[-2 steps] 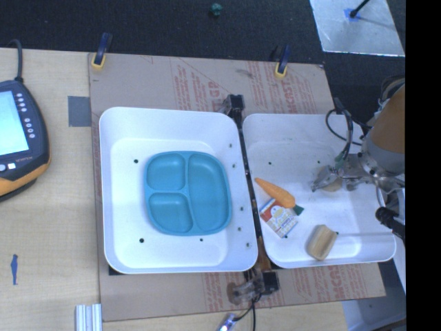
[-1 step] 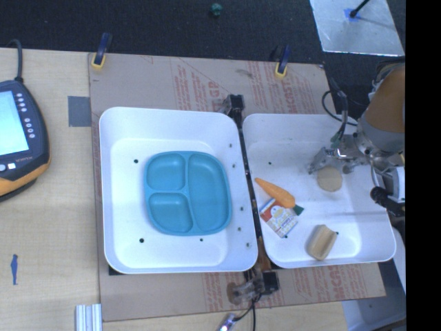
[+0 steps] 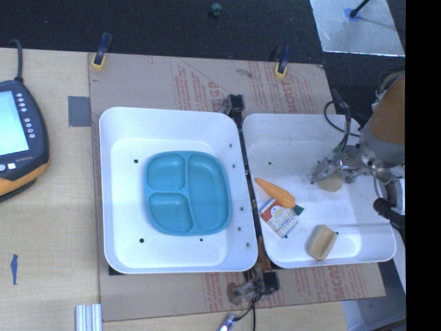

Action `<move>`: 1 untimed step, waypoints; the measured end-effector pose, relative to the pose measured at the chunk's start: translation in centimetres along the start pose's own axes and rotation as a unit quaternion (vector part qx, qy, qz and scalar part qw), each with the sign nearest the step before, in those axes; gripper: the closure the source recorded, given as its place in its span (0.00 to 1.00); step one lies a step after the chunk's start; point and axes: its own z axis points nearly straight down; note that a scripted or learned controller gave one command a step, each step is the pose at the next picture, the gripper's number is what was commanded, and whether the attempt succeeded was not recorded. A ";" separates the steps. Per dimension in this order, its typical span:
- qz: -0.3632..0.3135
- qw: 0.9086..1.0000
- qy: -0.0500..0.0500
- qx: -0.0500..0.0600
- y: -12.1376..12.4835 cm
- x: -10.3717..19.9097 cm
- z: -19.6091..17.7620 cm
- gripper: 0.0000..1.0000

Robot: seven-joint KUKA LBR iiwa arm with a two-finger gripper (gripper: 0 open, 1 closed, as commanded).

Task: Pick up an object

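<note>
Objects for picking, four in number, lay in the right bin (image 3: 296, 143), the nearer of the two shallow white bins to the arm (image 3: 389, 119): one orange carrot (image 3: 275, 192) lying aslant near the bin's left wall; one small printed packet (image 3: 279, 221) just beside the carrot's lower side; one tan block (image 3: 321, 242) near the bin's front edge; and one tan lump (image 3: 331, 184) farther right, well apart from the block. The gripper (image 3: 334, 173) stood low over the right bin, with its two fingers (image 3: 318, 177) spread apart and clamping nothing; the tan lump lay on the bin floor just beside the fingertips, and whether it touched them could not be told. The left bin (image 3: 124, 185) held one blue plate (image 3: 187, 192) divided into three compartments, set near the bin's middle. Both bins rested side by side on one cardboard sheet (image 3: 207, 81), which two clamps (image 3: 101, 50) fixed at its far edge to the wooden worktop (image 3: 41, 240). One control pendant (image 3: 17, 136) with a screen lay on the worktop at the far left, well apart from the bins.
</note>
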 end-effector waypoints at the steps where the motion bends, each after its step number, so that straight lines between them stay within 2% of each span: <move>1: 0.001 1.000 0.001 -0.002 6.7 1.2 -0.1 0.00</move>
